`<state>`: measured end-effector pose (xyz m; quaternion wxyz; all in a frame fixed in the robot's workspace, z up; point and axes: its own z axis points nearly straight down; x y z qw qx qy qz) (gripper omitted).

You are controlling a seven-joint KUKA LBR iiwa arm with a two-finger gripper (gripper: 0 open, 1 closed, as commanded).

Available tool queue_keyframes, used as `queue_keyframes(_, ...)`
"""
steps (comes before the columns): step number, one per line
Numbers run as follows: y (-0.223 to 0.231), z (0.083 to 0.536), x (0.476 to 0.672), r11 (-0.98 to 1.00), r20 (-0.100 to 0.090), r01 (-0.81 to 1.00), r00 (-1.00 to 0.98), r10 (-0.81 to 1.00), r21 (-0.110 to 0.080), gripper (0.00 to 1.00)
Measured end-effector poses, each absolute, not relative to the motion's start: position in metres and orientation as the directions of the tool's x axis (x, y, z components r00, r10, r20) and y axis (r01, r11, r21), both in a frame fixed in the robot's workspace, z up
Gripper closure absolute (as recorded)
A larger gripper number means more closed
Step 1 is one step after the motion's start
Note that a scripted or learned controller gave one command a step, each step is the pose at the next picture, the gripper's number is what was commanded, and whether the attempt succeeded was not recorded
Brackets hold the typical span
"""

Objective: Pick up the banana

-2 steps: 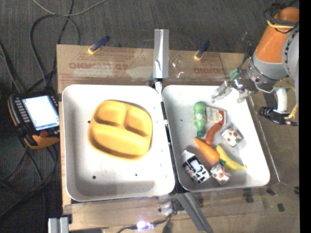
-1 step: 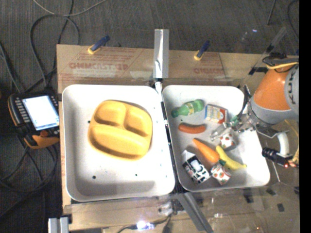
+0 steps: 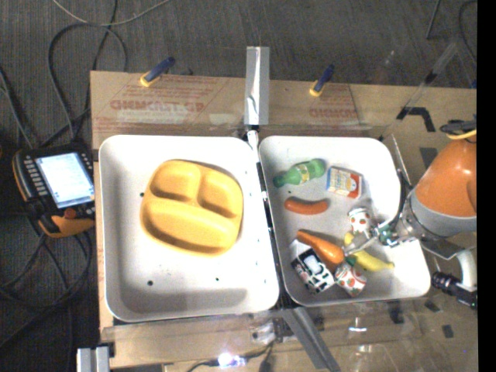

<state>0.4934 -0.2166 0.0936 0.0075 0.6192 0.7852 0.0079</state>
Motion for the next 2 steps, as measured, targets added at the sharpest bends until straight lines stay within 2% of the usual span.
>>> queue_keyframes(1,-0.218,0.101,0.493,0.231,-0.007,0.973,-0.231,0.973,0.021,1.0)
queue_keyframes(2,-0.213,0.138,0.519,0.435,0.0,0.9,-0.435,0.9,0.0,1.0)
